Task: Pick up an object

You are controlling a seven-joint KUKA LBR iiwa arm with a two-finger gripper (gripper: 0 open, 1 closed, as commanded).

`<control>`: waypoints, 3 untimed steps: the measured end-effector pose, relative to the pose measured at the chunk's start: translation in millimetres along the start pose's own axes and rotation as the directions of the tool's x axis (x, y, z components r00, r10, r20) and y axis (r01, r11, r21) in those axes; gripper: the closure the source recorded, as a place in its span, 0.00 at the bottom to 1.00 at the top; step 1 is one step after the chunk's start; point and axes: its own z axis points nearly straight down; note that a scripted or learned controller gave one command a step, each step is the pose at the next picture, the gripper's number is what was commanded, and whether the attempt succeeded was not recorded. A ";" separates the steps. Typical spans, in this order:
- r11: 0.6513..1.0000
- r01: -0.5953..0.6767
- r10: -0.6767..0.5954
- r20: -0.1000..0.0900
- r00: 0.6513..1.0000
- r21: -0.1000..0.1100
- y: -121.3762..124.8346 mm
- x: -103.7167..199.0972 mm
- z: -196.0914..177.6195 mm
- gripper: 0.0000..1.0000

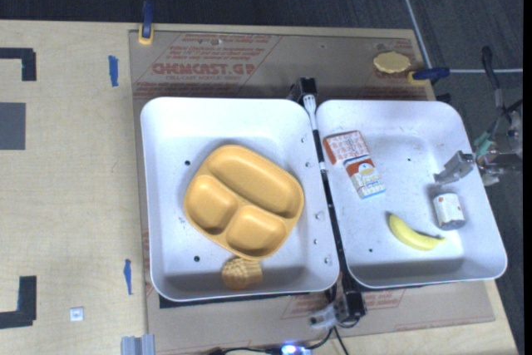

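Your gripper (465,165) reaches in over the right bin's (399,274) right edge, just above the small white can (449,209); I cannot tell how it stands.

We see a pale wooden desk (66,204) with black marks and strips of blue tape on its left part. On it lies a brown printed board (249,62), held by a yellow clamp (146,27) at its far left corner. On the board sit two shallow white bins side by side, touching along the middle: the left bin (166,129) and the right bin (449,125). A round tan disc (391,62) rests on the board beyond the right bin.
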 end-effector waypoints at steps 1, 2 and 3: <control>1.000 0.000 0.000 -0.001 1.000 -0.002 -32.6 -2.6 135.8 0.00; 1.000 -0.002 0.002 0.004 1.000 -0.007 -31.4 -3.8 124.9 1.00; 1.000 0.001 -0.001 0.000 1.000 -0.001 23.9 102.3 121.1 1.00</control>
